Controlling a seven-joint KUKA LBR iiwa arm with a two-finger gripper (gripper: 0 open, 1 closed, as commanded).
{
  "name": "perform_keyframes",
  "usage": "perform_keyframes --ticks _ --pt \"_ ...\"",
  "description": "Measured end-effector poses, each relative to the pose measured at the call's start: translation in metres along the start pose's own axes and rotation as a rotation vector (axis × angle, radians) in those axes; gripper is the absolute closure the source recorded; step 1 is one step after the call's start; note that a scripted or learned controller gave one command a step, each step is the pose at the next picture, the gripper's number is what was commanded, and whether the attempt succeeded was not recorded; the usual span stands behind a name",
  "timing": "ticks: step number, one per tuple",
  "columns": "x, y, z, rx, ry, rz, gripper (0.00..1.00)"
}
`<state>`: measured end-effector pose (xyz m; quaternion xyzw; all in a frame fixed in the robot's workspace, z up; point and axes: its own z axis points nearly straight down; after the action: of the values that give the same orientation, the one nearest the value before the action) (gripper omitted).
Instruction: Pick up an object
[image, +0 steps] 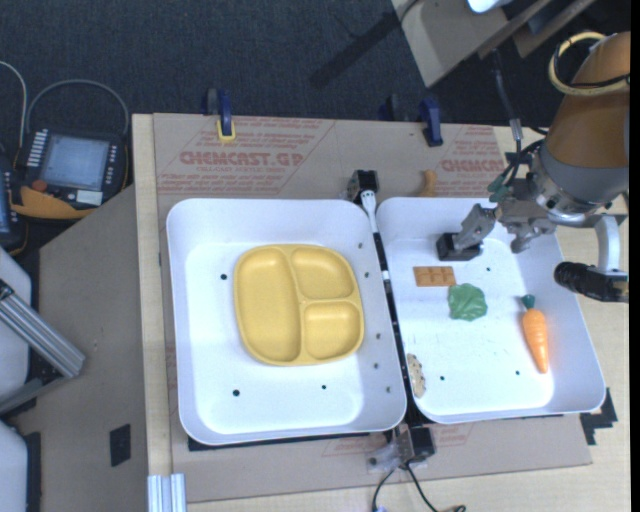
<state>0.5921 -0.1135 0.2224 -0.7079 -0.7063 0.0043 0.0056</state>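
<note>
Handheld screen unit (72, 165): off the desk's left edge, on the dark floor, cable looped above it.
Desk (300, 150): brown board surface, printed red lettering along its far edge; two clamps (225, 112) on that edge.
Left bin (195, 330): white, shallow, on the left half of the desk.
Yellow plate (297, 302): three compartments, lies flat near the middle of the left bin, all compartments bare.
Right bin (480, 385): white, shallow, just beside the left bin, on the right half of the desk.
Small speckled piece (416, 376): near the right bin's left wall, toward the near edge.
Brown cracker (434, 277): flat, rectangular, in the far-left part of the right bin, just below the claw.
Green leafy item (467, 301): near the bin's middle, just right of the cracker, apart from it.
Carrot (536, 337): orange, green top pointing to the far edge, lies toward the bin's right wall.
Claw (460, 239): dark, over the far part of the right bin, above the cracker; nothing seen between its fingers; whether wide or narrow cannot be told.
Arm (585, 130): grey and orange, enters over the desk's far right corner.
</note>
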Motion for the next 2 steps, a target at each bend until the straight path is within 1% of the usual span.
perform_keyframes --ticks 1,2 --pt "0.000 0.003 -0.007 -0.014 -0.002 -0.003 0.00" --pt "0.007 0.006 0.054 -0.006 0.000 -0.003 0.00"
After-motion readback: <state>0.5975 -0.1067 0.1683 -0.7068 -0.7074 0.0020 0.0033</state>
